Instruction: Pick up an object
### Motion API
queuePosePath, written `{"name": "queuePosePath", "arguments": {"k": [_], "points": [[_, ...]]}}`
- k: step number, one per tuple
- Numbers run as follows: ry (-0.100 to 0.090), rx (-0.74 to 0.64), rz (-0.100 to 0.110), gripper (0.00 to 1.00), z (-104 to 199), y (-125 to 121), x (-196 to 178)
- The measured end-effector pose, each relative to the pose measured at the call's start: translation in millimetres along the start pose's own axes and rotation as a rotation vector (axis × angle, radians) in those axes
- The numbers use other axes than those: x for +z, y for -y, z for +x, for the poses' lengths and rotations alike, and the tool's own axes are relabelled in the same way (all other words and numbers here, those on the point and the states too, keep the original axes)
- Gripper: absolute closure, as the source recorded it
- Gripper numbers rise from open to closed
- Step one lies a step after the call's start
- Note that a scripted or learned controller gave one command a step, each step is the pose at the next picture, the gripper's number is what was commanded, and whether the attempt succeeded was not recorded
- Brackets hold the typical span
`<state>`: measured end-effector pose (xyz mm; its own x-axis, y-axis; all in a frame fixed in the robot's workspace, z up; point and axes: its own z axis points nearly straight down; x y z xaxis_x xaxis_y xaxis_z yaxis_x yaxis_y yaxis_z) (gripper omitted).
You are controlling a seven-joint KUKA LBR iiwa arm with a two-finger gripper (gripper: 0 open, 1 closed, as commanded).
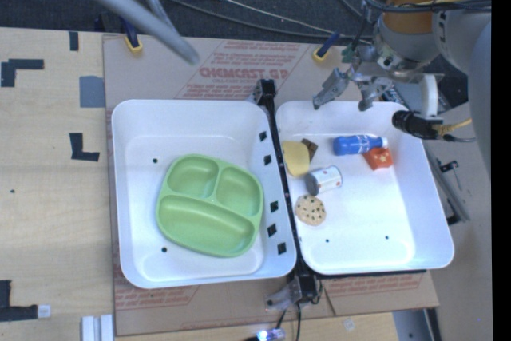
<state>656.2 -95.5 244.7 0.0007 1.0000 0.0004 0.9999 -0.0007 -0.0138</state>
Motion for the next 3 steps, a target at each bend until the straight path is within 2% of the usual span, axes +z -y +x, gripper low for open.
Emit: {"name": "queuePosePath", "arguments": {"k": [1, 2, 3], "points": [[0.001, -0.002, -0.012, 0.0, 0, -2, -8], [0.001, -0.003, -0.007, 0.0, -1, -9, 55], [0.002, -0.002, -0.009, 0.0, -6, -5, 101]]}}
